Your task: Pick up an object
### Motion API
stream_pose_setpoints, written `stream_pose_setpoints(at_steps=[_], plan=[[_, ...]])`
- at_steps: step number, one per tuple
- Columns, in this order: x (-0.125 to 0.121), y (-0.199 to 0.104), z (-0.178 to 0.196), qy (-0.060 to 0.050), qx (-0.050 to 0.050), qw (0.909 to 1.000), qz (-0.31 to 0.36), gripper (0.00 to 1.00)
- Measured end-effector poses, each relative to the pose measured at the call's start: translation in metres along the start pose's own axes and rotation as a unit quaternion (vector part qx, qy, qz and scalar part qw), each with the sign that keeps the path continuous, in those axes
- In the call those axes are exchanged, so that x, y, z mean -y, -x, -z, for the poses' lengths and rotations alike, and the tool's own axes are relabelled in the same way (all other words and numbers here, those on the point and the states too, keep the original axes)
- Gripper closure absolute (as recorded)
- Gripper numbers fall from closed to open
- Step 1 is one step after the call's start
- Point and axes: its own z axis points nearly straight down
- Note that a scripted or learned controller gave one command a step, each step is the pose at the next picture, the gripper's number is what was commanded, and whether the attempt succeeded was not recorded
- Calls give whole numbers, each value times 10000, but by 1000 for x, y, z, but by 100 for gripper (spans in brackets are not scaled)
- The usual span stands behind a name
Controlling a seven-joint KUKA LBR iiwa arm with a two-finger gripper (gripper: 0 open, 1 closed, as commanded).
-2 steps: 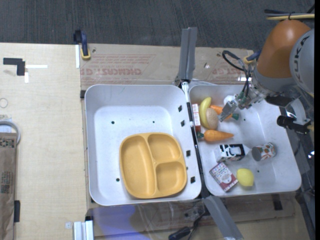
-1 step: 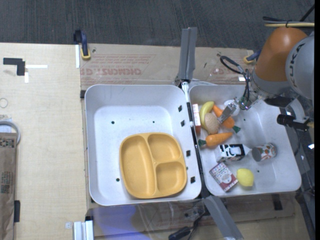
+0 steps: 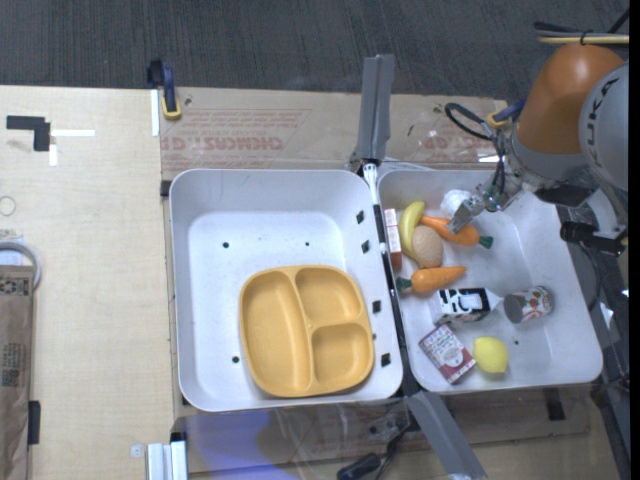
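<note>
The two-finger gripper (image 3: 468, 211) hangs low over the small orange plastic carrot (image 3: 455, 232) at the right white bin's (image 3: 560, 268) far end, apparently positioned to grasp; its opening cannot be told.

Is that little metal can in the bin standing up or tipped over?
Tipped over. The can lies on its side on the right bin's floor.

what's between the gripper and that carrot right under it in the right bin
Nothing visible. The gripper hangs at the upper carrot in the right bin, at its near end. A banana and a beige egg-shaped thing crowd the carrot's left side, not the approach.
</note>
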Motion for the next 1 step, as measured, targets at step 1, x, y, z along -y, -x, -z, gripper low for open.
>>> stream_pose_setpoints(at_steps=[1], plan=[[-19,-97,83,-19,-20,9992,-411,100]])
